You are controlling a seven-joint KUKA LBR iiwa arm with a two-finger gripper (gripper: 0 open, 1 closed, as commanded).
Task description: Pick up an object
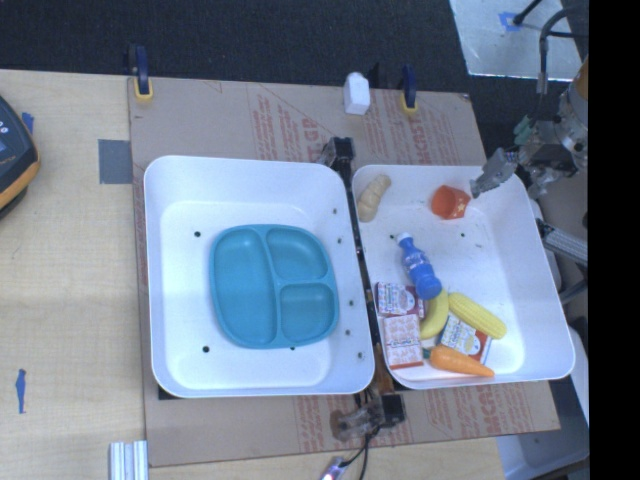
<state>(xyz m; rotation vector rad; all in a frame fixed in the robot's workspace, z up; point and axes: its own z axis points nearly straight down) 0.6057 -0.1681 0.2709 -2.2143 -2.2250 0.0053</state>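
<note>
Approach step: end effector (492,178), state indeterminable, hovers beside red object (450,202); next, descend left onto it and close.

bins: two, a left bin (160,268) and a right bin (530,268)
plate: one, teal, three compartments (272,285)
bottle: one, blue (418,266)
potato: one, tan (372,197)
red item: one, reddish-orange, kind unclear (450,202)
bananas: one, partly hidden (435,315)
corn: one, yellow (477,314)
carrot: one, orange (461,363)
cartons: three, red-and-white, one upper (394,297), one lower (402,341), one under the corn (464,338)
clamps: two, blue-handled, a left clamp (140,71) and a right clamp (408,86)
</note>
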